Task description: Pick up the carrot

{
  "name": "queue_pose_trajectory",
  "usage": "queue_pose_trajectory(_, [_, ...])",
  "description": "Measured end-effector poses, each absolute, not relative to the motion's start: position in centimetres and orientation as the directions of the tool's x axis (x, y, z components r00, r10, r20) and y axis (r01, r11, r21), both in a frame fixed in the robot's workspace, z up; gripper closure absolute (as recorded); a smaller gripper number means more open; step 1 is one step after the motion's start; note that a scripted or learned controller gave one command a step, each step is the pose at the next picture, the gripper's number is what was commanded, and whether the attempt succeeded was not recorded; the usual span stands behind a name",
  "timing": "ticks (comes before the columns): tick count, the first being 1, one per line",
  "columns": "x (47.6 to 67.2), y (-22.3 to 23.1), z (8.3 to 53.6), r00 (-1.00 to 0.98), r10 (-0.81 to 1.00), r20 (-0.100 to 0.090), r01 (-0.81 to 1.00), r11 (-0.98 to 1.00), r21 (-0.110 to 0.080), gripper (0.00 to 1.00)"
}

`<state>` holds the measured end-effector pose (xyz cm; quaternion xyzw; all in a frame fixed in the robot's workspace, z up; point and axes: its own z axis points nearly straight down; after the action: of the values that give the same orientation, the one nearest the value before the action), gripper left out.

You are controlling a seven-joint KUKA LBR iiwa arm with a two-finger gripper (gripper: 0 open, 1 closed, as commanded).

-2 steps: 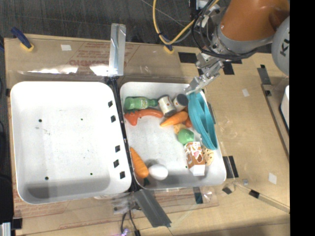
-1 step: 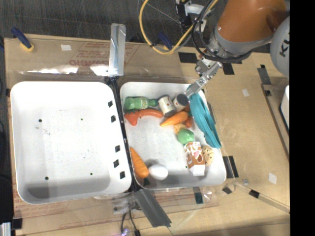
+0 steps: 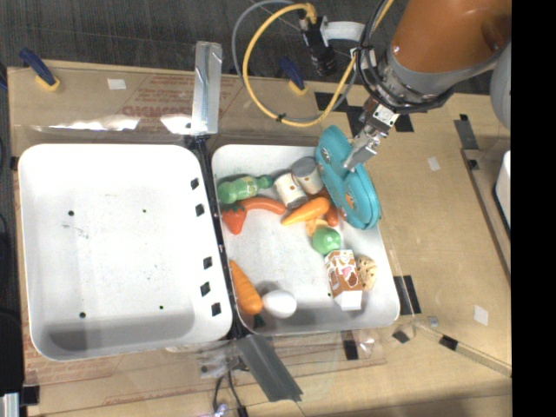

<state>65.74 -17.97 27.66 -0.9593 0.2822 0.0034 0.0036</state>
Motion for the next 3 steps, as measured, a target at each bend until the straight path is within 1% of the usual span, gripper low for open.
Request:
queue_pose_trajectory(1, [65.7,-19.4,24.1,0.868,-0.496,-0.016,-0.496,-0.868,-0.004,1.00])
queue_pose_trajectory(2, [65.5,-20.3,24.8,0.924,-0.381,-0.021,-0.381,-0.925,-0.005,1.00])
queue_pose_trajectory(3, [65.6,-20.6,29.9,0.966,-0.258,-0.003,-0.258,-0.966,-0.005,1.00])
